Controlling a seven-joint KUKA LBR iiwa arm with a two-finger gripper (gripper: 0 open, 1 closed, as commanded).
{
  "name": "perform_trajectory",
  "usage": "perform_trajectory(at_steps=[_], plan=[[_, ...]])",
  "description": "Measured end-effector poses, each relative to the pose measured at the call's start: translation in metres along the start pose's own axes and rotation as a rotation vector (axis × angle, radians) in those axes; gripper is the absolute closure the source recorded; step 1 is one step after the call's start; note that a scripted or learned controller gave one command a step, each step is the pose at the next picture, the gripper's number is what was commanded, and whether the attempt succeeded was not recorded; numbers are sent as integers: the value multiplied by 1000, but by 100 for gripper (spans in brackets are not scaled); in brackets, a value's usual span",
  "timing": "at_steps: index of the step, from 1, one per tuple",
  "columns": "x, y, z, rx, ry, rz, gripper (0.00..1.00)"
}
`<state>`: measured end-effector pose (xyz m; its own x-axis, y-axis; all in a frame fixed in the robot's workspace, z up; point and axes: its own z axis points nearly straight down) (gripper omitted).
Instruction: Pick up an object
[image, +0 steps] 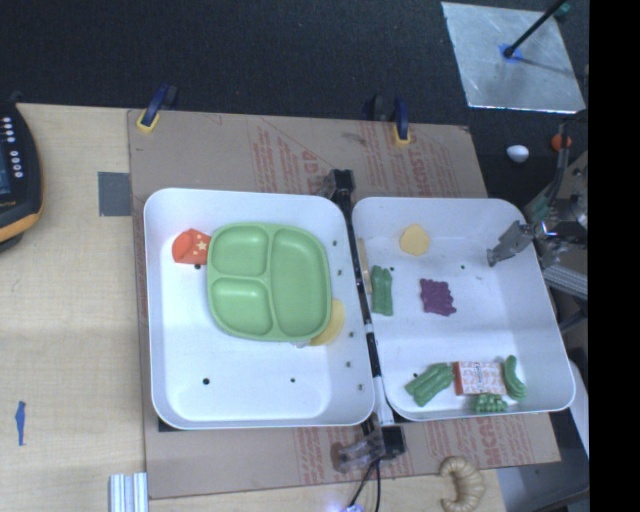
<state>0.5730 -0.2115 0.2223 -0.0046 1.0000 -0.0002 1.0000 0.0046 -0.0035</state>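
The gripper (508, 244) shows at the right edge of the right bin (520, 330), over its far right corner, a grey finger slanting down and left toward the bin floor. Whether it is released or clenched I cannot tell, and nothing is seen in its grasp.

Toys lie scattered in that bin. A yellow round piece (414, 240) sits near the far wall, left of the gripper and well apart from it. A purple bunch of grapes (436, 296) lies nearer the middle, down and left of the gripper, its long axis running roughly near to far. A green pod (381, 290) lies by the left wall, long axis also near to far. Along the near wall lie a green pea pod (429, 383), slanting up to the right, a red and white packet (478, 377) just beside it, a small green piece (489, 404) touching the packet's near edge, and a dark green pickle (514, 378) on the packet's right, long axis near to far with a slight lean.

The left bin (180, 370) holds a green divided plate (269, 281), with a red piece (190, 246) at its far left edge and a yellow piece (331, 322) tucked partly under its near right corner
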Motion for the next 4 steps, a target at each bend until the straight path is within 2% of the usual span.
perform_trajectory(at_steps=[1, 2, 3, 4], plan=[[84, 3, 91, 6, 4, -7, 0], [63, 7, 132, 3, 0, 0, 0], [63, 8, 120, 2, 0, 1, 100], [43, -45, 132, 6, 1, 3, 100]])
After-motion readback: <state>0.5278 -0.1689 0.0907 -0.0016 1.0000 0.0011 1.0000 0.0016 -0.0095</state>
